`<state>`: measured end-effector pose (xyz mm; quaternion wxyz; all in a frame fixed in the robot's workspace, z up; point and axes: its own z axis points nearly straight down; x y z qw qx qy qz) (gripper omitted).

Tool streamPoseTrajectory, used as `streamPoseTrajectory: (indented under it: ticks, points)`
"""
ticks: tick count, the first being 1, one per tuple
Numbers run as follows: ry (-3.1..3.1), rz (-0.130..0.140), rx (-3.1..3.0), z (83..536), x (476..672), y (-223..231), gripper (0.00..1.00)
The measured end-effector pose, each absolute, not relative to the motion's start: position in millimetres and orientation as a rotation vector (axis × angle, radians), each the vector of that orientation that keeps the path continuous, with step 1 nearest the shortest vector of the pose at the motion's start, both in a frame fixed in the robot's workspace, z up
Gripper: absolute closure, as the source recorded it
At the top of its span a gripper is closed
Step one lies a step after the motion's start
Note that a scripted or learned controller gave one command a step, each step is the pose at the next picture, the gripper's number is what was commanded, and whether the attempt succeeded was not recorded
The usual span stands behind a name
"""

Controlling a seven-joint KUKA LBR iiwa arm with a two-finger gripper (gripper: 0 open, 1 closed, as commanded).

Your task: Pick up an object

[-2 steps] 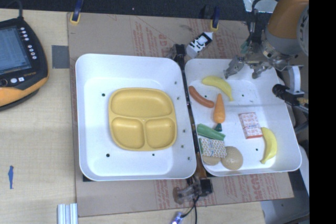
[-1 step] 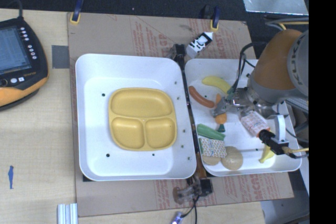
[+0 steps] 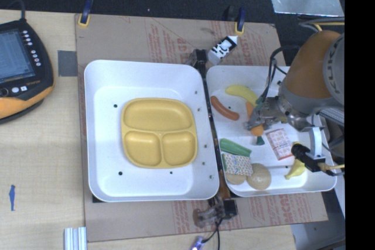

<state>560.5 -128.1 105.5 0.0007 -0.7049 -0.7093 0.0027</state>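
My gripper (image 3: 256,121) hangs low in the right bin (image 3: 280,191), near its middle, with the arm coming in from the right. Directly under it lies an orange piece (image 3: 258,131), partly covered by the gripper. A brown sausage (image 3: 225,108) and a yellow banana (image 3: 241,92) lie to its left and upper left. A red-and-white packet (image 3: 278,143) sits just below and to its right. Nothing shows as lifted off the bin floor.
The right bin's front holds a green piece (image 3: 235,147), a patterned packet (image 3: 237,163), a round tan item (image 3: 258,177) and a small yellow piece (image 3: 296,171). The left bin (image 3: 105,126) bears a yellow divided plate (image 3: 159,132). A control pendant (image 3: 17,67) rests at far left.
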Motion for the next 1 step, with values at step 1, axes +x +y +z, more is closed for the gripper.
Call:
streamPoseTrajectory:
  ticks: [1]
  points:
    - [-2.226, 0.001, -2.214, 192.5, 600.8, -36.5, 1.0]
